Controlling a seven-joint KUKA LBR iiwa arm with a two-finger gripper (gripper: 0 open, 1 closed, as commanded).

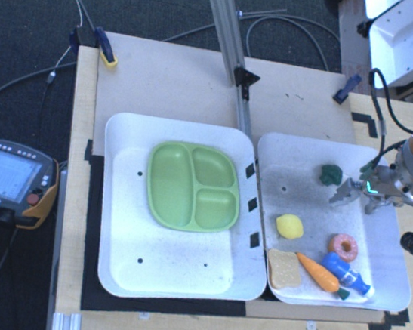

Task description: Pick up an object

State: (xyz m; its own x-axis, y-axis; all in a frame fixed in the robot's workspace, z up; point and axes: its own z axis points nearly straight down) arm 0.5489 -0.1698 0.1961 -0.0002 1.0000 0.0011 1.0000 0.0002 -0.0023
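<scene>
My gripper hangs over the right side of the right bin, its fingers spread open with nothing between them. A dark green lump lies just to its left, apart from it. Lower in the same bin lie a yellow lemon, a pink donut, an orange carrot, a blue bottle and a slice of bread.
The left bin holds a green divided plate. A metal pole slants down to the bins' shared edge. A teach pendant lies on the floor at left. Blue clamps hold the bench corners.
</scene>
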